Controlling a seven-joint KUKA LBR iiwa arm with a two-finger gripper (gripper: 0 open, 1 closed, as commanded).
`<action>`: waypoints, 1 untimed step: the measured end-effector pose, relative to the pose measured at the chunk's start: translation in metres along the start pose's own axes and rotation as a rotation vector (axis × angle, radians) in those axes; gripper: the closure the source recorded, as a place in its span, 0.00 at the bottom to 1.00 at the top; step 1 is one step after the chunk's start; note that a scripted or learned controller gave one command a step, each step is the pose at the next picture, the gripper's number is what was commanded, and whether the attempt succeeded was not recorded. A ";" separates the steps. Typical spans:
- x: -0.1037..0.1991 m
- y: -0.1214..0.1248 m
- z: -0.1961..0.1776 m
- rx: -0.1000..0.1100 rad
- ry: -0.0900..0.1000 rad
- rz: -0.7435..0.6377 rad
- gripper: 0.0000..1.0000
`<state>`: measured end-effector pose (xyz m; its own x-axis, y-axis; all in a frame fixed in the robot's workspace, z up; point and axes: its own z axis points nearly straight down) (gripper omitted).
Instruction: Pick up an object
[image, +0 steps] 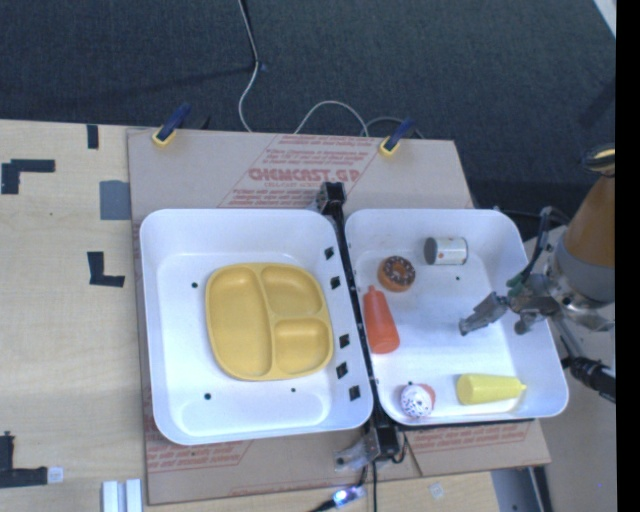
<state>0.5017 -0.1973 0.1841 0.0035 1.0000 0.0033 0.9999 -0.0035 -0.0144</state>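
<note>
Gripper (492, 313) over right bin (500, 225), fingers spread, holding nothing | bottle (380, 320) by divider, donut (397, 272) and can (446, 251) far, yellow block (489, 389) near | pick not started; all lie loose.

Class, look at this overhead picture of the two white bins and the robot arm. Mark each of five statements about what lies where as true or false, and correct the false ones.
1. The yellow divided tray lies in the left bin. True.
2. The orange bottle lies in the left bin beside the tray. False: it lies in the right bin, close to the divider.
3. The gripper holds the yellow block. False: the block lies apart from it, near the right bin's front edge.
4. The small grey can lies on its side towards the back of the right bin. True.
5. The doughnut-like ring rests on the tray. False: it lies in the right bin, next to the can.
</note>
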 end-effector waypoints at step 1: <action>0.000 0.003 -0.006 -0.012 -0.003 -0.004 0.00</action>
<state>0.5050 -0.1970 0.1903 -0.0008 1.0000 0.0003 1.0000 0.0008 -0.0024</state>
